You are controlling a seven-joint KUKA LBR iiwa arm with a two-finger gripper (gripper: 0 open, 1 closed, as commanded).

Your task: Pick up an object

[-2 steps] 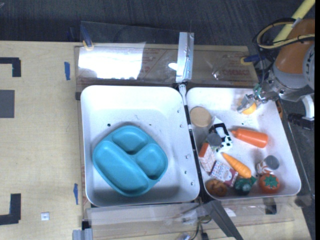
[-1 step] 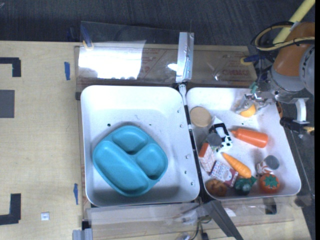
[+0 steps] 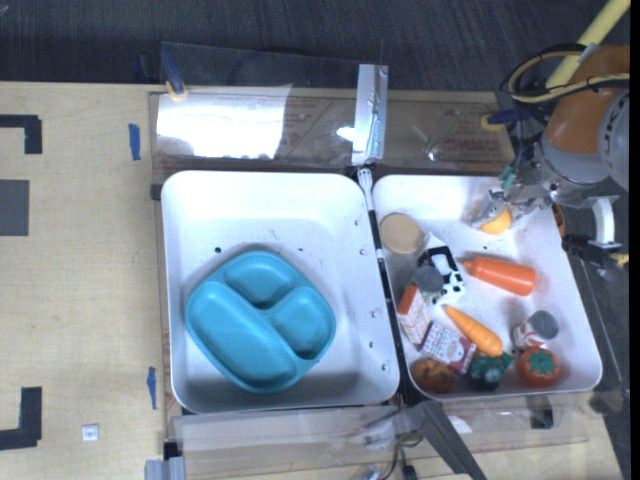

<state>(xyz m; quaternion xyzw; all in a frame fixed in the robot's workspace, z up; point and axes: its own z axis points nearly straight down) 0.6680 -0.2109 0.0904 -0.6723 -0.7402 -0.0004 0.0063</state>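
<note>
My gripper hangs low over the back right corner of the right bin, at the end of the grey arm with its orange band. A small yellow-orange piece lies right at the gripper's tip, touching or nearly touching it; whether it is gripped is unclear. Further forward in the same bin lie an orange cylinder, a toy carrot, a red tomato, a tan round cup and a black-and-white object.
The left bin holds a blue divided plate. A red-and-white packet, a brown ball, a green item and a grey disc crowd the right bin's front. A clear panel stands behind the bins.
</note>
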